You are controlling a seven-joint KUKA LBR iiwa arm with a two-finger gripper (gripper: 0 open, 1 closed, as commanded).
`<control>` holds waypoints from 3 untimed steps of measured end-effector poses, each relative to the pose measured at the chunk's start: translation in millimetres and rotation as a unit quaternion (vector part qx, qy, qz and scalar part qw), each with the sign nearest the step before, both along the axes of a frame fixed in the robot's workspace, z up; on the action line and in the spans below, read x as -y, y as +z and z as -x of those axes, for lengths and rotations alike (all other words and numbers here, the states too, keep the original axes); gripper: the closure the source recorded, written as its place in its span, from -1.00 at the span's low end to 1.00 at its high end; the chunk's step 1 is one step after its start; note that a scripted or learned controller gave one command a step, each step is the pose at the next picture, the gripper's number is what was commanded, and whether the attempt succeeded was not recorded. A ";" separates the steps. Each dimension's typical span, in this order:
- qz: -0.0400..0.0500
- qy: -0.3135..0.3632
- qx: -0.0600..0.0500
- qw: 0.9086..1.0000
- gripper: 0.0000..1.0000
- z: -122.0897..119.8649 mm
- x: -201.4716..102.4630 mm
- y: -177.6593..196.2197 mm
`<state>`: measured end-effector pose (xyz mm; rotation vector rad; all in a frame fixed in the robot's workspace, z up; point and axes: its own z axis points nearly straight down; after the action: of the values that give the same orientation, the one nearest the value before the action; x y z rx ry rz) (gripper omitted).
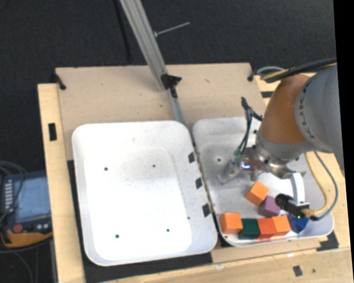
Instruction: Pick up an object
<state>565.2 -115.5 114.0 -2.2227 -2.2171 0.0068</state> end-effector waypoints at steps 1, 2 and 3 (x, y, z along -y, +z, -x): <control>0.000 0.000 0.003 1.000 -1.00 -0.8 1.7 -16.7; 0.000 -0.005 0.005 1.000 1.00 -1.7 2.6 -4.9; 0.000 -0.003 0.005 1.000 1.00 -1.4 4.8 38.5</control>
<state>566.5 -120.3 152.6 -2.2339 -2.2153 -0.0047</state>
